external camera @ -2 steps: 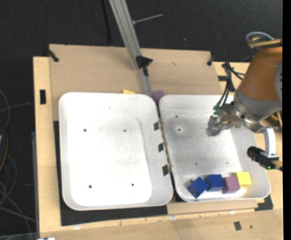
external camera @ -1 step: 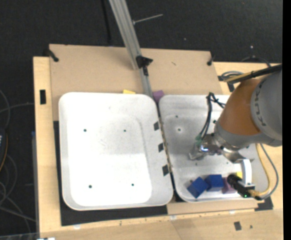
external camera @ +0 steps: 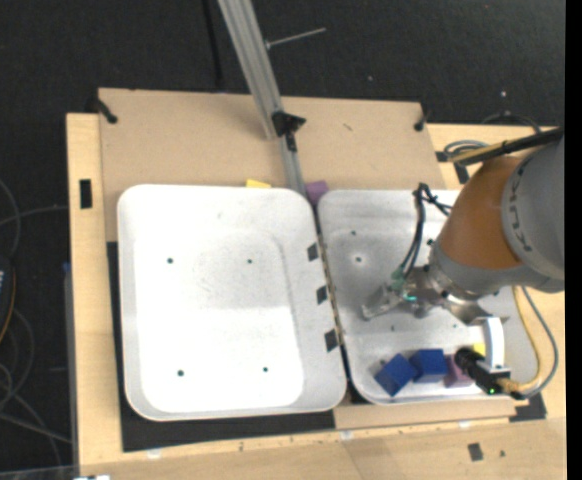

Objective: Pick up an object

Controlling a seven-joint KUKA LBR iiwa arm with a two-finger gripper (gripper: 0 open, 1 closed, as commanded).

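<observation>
Camera view: blue blocks [external camera: 411, 368] in right bin [external camera: 361, 230]

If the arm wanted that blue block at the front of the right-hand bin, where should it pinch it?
Probably from straight above, fingers closing across the narrower width of the left blue block. It lies flat and skewed on the bin floor, with bare floor on its left. A second blue block crowds its right end, and the bin's front rim is close, so a sideways approach looks cramped.

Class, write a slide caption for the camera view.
Gripper above right bin, near blue blocks.
</observation>
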